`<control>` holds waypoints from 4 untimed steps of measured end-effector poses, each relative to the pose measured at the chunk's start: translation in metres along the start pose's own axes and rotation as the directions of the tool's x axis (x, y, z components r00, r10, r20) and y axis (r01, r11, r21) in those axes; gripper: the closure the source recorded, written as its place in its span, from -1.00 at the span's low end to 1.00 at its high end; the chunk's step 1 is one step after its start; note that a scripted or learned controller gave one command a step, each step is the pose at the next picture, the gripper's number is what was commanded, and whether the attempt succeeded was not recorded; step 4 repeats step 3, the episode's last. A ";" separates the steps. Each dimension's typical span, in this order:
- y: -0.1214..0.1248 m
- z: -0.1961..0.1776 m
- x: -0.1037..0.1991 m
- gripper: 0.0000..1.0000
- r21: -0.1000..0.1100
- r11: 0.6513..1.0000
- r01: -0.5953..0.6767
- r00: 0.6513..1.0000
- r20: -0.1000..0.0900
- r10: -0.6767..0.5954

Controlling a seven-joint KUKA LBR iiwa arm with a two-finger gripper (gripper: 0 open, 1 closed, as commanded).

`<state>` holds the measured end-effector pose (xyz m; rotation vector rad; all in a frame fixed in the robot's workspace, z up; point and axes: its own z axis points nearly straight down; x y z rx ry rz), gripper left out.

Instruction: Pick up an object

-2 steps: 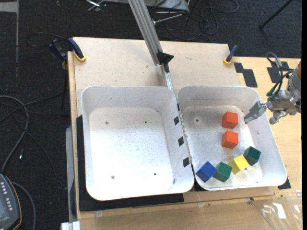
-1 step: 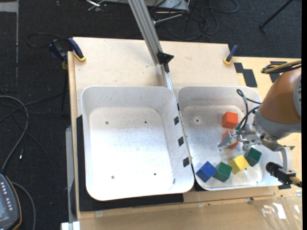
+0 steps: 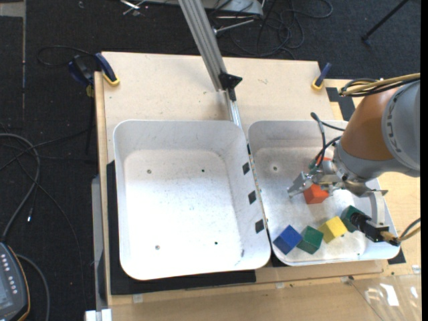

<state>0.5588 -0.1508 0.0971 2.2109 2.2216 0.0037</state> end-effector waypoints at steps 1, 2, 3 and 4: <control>-0.002 -0.008 -0.001 1.00 0.004 1.000 -0.004 1.000 -0.002 0.004; -0.036 -0.103 0.091 1.00 0.002 1.000 0.005 1.000 -0.007 -0.005; 0.000 -0.098 0.175 1.00 0.006 1.000 0.006 1.000 -0.007 -0.006; 0.000 -0.098 0.175 1.00 0.006 1.000 0.006 1.000 -0.007 -0.006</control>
